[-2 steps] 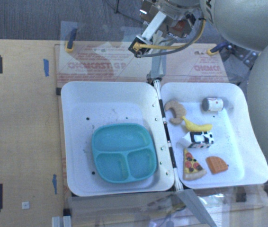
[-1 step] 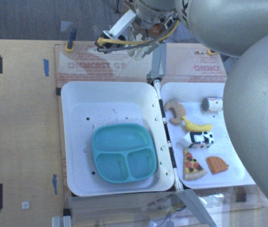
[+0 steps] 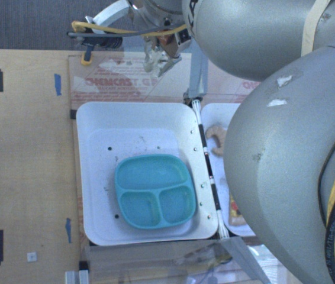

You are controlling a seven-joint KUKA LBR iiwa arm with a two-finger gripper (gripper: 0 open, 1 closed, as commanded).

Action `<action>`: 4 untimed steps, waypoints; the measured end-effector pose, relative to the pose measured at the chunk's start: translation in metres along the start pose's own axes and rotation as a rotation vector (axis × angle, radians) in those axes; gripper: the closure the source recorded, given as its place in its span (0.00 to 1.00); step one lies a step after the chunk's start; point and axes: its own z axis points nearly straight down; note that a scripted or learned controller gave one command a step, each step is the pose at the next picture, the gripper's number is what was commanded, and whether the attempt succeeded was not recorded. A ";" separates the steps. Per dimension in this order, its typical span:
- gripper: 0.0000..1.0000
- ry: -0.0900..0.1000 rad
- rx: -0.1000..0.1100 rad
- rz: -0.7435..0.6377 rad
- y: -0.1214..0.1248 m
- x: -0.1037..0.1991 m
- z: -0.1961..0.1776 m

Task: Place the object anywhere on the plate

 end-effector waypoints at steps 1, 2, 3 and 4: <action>1.00 -0.003 0.000 -0.017 -0.044 -0.075 0.099; 1.00 -0.003 0.000 0.341 -0.085 -0.144 0.254; 1.00 -0.004 -0.001 0.339 -0.018 -0.205 0.130; 1.00 -0.003 -0.001 0.245 -0.059 -0.180 0.130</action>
